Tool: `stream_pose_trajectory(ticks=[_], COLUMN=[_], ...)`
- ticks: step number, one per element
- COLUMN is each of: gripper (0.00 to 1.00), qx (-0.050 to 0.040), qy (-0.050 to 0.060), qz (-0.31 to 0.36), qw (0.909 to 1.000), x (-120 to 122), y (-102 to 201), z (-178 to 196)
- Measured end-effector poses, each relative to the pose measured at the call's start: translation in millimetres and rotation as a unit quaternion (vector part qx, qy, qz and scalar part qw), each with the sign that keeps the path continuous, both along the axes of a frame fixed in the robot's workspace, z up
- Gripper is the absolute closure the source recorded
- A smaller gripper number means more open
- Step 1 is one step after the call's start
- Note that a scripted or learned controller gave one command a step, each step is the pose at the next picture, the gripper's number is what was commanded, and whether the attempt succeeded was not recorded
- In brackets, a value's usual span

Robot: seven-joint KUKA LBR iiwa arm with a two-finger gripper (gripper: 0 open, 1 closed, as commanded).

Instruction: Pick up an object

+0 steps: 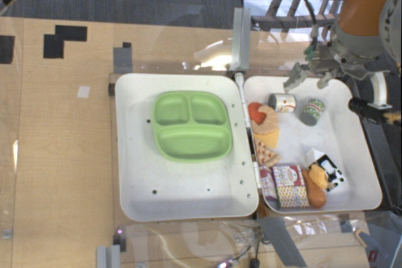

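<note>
My gripper [308, 77] hangs over the far edge of the right bin [361, 135], with its two fingers spread apart and nothing between them, so it is open. Just below it, on the bin floor, lie a small silver can [282, 101] on its side and a green can [312, 111]. Left of those sit a red fruit [255, 112] and a tan cone-shaped toy [266, 125]. Nearer the front are a pizza slice [267, 154], a pink box [287, 186], an orange bread roll [316, 192] and a yellow-and-black toy [326, 171].
The left bin [135, 191] bears a green divided plate [191, 125]. A metal post [241, 41] stands at the far end of the wall between the bins. Cables and a metal frame [295, 16] run behind the right bin.
</note>
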State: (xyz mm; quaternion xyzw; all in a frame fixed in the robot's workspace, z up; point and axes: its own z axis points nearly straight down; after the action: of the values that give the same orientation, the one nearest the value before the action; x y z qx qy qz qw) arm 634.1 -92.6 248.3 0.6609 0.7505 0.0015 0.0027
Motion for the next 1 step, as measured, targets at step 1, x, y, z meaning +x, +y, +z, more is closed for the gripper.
stream_pose_trajectory(ticks=[1], gripper=[0.00], qx=[0.0003], qy=[0.002], qz=[0.012], qw=[0.9999], x=[4.4], y=[-1.7], z=[-127.5])
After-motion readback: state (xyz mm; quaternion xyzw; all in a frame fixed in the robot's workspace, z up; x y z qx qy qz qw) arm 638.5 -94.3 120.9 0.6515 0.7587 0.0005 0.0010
